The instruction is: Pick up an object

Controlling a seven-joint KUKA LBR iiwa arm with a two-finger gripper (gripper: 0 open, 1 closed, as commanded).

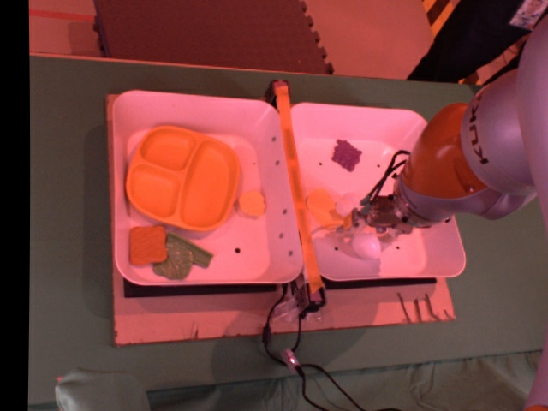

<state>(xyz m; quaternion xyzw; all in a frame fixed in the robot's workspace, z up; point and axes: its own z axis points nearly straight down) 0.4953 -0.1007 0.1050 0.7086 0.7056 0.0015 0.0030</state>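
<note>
Grey and orange arm (pixel 479 157) reaching in from three o'clock, gripper (pixel 364 221) down low in the right bin (pixel 385 122), near its nine o'clock wall; impossible to tell how the jaws stand. White egg-like object (pixel 366 246) just beside the gripper at six o'clock, small orange round piece (pixel 320 202) at its nine o'clock, purple piece (pixel 347 154) farther off at twelve. Over in the left bin (pixel 171 110): orange divided plate (pixel 182 178), a small orange disc (pixel 252 202) at its four o'clock, an orange square (pixel 147 245) and green leafy piece (pixel 180 258) at six.

Right bin (pixel 445 259) far half open; purple piece (pixel 347 154) alone there.
</note>
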